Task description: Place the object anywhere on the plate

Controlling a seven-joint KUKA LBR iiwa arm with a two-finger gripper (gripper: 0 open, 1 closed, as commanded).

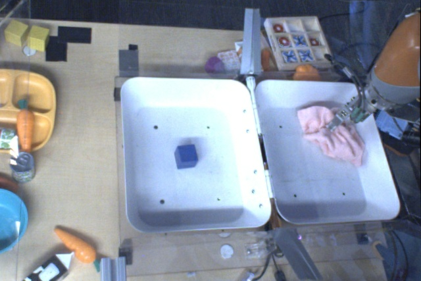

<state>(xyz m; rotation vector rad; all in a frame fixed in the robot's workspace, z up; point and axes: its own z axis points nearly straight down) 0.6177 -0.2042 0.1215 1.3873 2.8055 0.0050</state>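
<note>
On the table [85, 141], at the far left of the frame, a yellow divided plate [41, 94] holds a toy carrot [24, 129]; below it sit a small jar [22, 166] and the rim of a blue bowl [12, 219], with a second carrot [77, 245] near the lower left corner. Left of centre, the left bin [145, 102] carries a single blue block [187, 155] on its floor. Right of centre, the right bin [289, 187] holds a crumpled pink cloth [332, 133] in its upper half. At the right edge the grey arm with its orange band [398, 56] reaches down, its pincer [346, 116] at the cloth's upper edge; whether the pincer is parted or closed, or has hold of the fabric, cannot be told at this size.

Which item is the task's object is not certain; the arm's position suggests the cloth. Either way, nothing looks lifted, and both the cloth and the block lie well apart from the plate. By this view the task appears to be at its start: a secure grasp, a carry across both bins and a release on the plate all seem to remain.
</note>
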